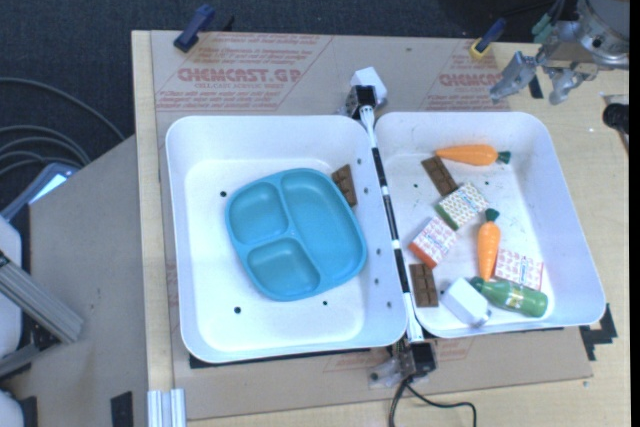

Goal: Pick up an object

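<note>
Two white bins sit side by side on the bench. Left bin [190, 215]: 1 blue divided plate [294, 233] w/ 3 compartments, roughly centre, plus 1 brown bar [345, 185] just off the plate's far-right corner, near the divider edge.

Right bin [570, 215] holds the rest: 2 carrots, one [468, 155] lying along the far edge, one [487, 249] near the middle-right, pointing toward the near edge. 2 more brown bars: one [438, 175] just below the far carrot, one [424, 284] by the left edge toward the near corner. 3 small printed packets: [463, 207] near centre, [433, 240] just left and nearer, [519, 268] beside the second carrot. 1 green bottle [512, 297] lies along the near edge, next to 1 white block [466, 302].

Gripper [540, 80] hangs above the bench beyond the right bin's far-right corner, fingers spread apart, nothing between them.
</note>
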Robot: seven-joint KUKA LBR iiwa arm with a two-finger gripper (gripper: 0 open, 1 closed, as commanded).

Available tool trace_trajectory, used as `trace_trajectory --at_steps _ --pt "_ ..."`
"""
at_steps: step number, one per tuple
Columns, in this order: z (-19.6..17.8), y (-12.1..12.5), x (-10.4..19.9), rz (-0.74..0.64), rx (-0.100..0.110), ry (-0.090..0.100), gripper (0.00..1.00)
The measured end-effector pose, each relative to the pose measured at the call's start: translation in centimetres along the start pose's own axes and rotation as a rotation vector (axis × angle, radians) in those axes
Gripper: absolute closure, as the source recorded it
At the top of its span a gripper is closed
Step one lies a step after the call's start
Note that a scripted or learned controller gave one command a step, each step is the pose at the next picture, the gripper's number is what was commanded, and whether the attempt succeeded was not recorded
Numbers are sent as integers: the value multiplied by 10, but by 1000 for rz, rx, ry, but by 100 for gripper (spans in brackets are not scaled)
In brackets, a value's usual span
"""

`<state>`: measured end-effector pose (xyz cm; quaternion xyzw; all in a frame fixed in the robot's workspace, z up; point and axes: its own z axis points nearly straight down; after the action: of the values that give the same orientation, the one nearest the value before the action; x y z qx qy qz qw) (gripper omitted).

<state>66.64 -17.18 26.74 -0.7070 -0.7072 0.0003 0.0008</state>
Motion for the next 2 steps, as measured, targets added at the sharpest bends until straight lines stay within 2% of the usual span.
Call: trace_trajectory --at_steps 1,2 --pt "109 -27 47 -1 1 1 0" --pt "168 0 40 -1 -11 -2 0"
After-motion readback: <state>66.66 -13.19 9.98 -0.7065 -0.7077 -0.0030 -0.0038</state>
